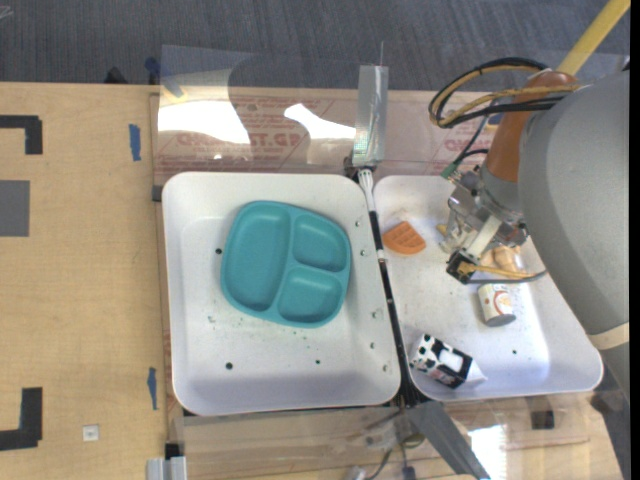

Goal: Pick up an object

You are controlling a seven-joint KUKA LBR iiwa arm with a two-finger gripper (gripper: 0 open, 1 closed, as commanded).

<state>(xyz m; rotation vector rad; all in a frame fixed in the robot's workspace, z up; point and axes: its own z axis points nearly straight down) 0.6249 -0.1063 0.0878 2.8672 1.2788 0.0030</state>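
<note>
Tan object (506, 259) beside end effector (472, 251)

A divided plate (286, 264) is set mid-way in the left bin (200, 368). In the right bin (560, 363), a wedge (404, 238) lies by the left wall, a small can (497, 303) toward the right edge, and a toy (441, 359) near the front-left corner.

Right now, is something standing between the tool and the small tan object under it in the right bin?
Nothing visible does. The tool is low over the right bin, directly beside the tan object. The white cylinder lies nearer the camera, the orange piece lies to the left, and both are apart from it.
</note>
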